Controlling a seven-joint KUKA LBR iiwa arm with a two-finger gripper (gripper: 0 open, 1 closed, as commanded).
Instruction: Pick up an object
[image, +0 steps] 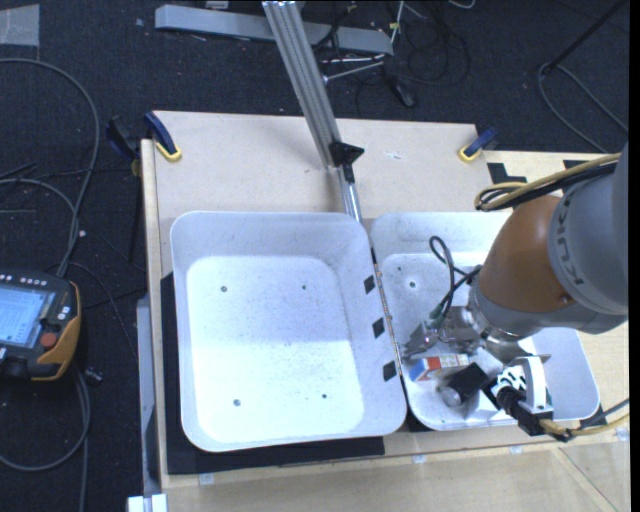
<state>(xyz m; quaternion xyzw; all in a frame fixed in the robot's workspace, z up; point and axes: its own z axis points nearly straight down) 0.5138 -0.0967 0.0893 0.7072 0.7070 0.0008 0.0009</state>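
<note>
My gripper (432, 343) is low inside the right bin (400, 245), near that bin's left wall. Just below it lies a small red, white and blue box (425, 368). A black cylindrical object (461, 385) rests to the right of the box. Further right sits a black-and-white patterned item (516, 380) with a green edge beside it. The grey arm with its orange band (530, 265) covers much of the bin's right half and hides what lies under it.
The left bin (180, 250) stands beside the right one, and their walls meet at a ridge with black clips (380, 325). A slanted metal pole (315, 95) crosses the back of the bench. Cables run along the arm's front.
</note>
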